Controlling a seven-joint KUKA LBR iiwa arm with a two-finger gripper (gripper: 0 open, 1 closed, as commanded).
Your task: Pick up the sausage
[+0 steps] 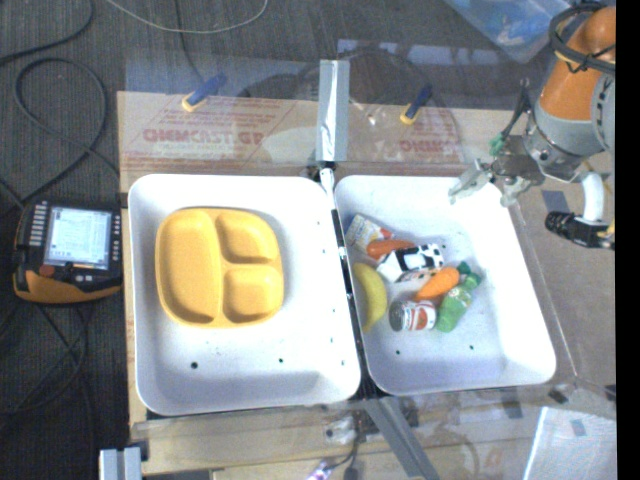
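The gripper (pixel 484 180) hangs over the far right corner of the right bin (pixel 500 353), its two thin fingers spread apart with nothing between them, below the grey wrist and orange band of the arm (pixel 578 78). Below and left of it, inside that shallow white bin, lies a tight cluster of toy food. The sausage (pixel 388 249), a short reddish-orange cylinder with rounded ends, lies nearest the cluster's upper left, well apart from the gripper and touching a black-and-white cow-patterned piece (pixel 422 258) just beside it. Further down from the gripper sits an orange carrot (pixel 438 284) with a green top, and beside that a green bottle (pixel 453 310) lying on its side. A small can (pixel 412 317) with a red label rests next to the bottle. At the cluster's left edge, a smooth yellow banana (pixel 371 295) curves along the bin wall, and above it is a small packet (pixel 362 231) with yellow and white print. Far to the gripper's left, the left bin (pixel 150 368) holds a yellow plate (pixel 221 266), square with rounded corners, glossy plastic, split into three compartments. Both bins have smooth, rounded walls and stand on a cardboard sheet (pixel 230 138) with red print. Beyond the left bin, on the dark carpet, lies a handheld pendant (pixel 68 250) with a lit screen.
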